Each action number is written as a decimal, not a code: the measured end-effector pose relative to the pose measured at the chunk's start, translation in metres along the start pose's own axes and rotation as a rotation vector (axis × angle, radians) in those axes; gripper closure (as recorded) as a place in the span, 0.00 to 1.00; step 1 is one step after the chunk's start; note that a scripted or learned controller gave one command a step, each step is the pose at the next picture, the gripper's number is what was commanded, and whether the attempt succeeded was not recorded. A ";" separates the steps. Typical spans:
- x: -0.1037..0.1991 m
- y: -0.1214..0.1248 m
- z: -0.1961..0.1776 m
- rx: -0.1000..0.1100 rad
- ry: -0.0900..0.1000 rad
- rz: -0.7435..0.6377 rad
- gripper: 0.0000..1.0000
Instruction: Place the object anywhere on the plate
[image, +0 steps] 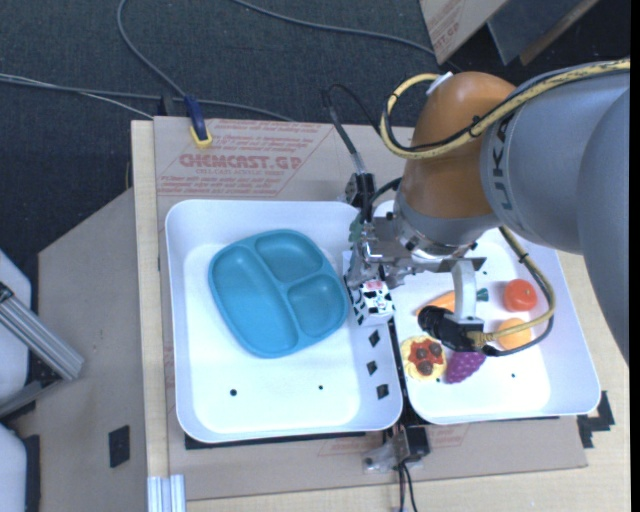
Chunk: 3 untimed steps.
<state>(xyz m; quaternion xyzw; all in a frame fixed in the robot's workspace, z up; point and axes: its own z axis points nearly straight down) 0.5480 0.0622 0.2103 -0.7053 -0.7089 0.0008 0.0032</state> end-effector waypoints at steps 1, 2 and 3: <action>0.048 -0.031 0.004 0.001 0.000 -0.001 1.00; 0.097 -0.053 -0.019 -0.006 0.000 -0.002 1.00; 0.093 -0.052 -0.018 -0.004 -0.003 0.004 0.00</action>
